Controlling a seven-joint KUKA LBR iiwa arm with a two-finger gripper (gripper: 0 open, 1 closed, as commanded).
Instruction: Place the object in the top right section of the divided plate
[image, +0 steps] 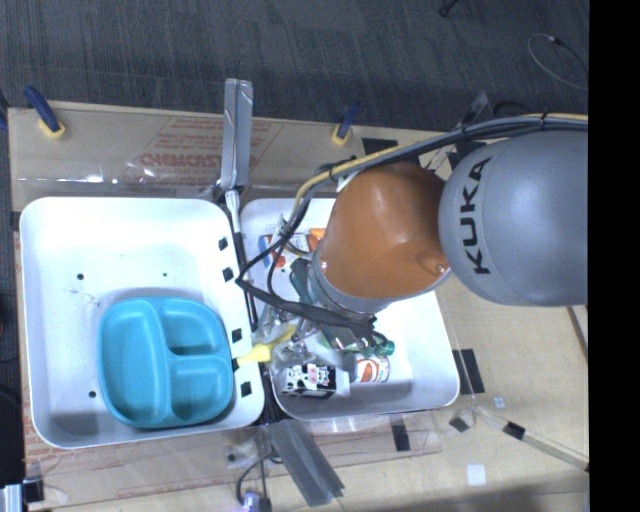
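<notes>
I have the arm (385, 235) low over the right bin (435, 375), at three o'clock from the plate (165, 360), presumably to pick; jaws hidden, so I cannot tell their state.

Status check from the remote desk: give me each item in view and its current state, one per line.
Divided plate: blue, flat in the left bin, nothing in its sections.
Left bin: holds the plate.
Right bin: holds a pile of small objects, partly hidden by the arm.
Small objects: lying jumbled near the bin's front edge.
Arm: reaching in over the right bin.
Gripper: down among the objects.
</notes>
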